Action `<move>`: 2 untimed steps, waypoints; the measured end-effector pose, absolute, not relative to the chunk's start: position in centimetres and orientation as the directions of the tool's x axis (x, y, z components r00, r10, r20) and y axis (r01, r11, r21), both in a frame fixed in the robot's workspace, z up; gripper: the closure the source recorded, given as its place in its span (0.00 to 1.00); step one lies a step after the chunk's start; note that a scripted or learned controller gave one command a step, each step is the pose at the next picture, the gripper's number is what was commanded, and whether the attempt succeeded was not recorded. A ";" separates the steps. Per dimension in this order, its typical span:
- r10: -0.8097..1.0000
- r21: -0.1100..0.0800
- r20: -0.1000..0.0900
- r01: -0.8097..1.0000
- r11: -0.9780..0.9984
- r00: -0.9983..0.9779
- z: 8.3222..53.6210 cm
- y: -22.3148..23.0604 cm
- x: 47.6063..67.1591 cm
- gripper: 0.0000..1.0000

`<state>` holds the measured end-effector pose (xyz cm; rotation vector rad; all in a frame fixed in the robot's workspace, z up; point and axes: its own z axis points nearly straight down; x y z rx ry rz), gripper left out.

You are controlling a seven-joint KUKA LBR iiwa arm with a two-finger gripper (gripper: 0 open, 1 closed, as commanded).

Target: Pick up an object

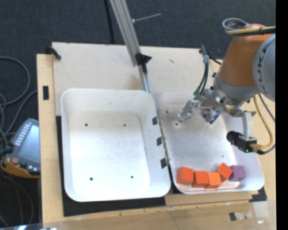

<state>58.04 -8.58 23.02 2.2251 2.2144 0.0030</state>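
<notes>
While the left bin (110, 143) spreads bare across the frame's middle, the right bin (197, 143) keeps broad open floor in its upper half. Grey and orange, the arm (242, 66) enters from the upper right. Its gripper (194, 110) hangs over that open floor, fingers spread, nothing between them. Four orange blocks (204, 176) and one purple block (238, 172) crowd the bin's lower rim.

Even, fairly bright light falls from above; the white bins (110, 143) left of the gripper (198, 110) look slightly overexposed, and the gripper appears somewhat soft.
</notes>
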 end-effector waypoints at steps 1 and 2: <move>1.000 0.008 -0.002 1.000 0.001 -0.001 28.9 -9.3 59.0 0.00; 1.000 0.000 -0.006 1.000 -0.006 0.006 26.3 -20.4 62.0 0.00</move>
